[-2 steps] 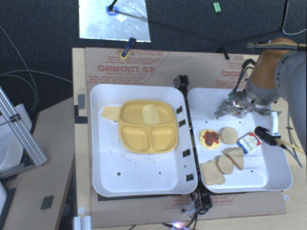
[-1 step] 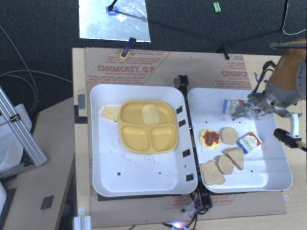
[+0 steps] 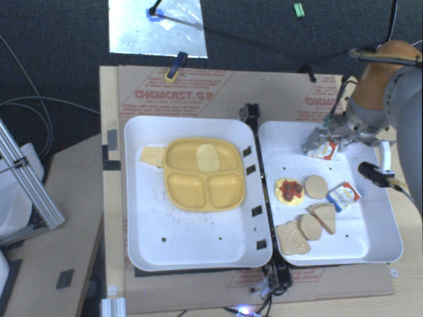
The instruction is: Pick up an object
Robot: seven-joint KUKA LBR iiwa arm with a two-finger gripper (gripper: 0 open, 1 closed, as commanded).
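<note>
Claw (image 3: 322, 141) low over red-white packet (image 3: 326, 150), just up-right of the pizza piece (image 3: 290, 191); grip state can't tell. Packet not lifted; pick not done.

Robot lab: bench (image 3: 79, 177), bins (image 3: 198, 127), cables (image 3: 26, 104)

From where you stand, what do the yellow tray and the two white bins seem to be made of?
The yellow tray looks like moulded plastic with a matte finish: one even colour, rounded compartments, soft edges. The white bins, left and right, look like thin formed plastic, smooth and slightly glossy, with rounded corners and raised rims; the left one is dotted with small dark specks. Looks alone cannot rule out coated material.
</note>
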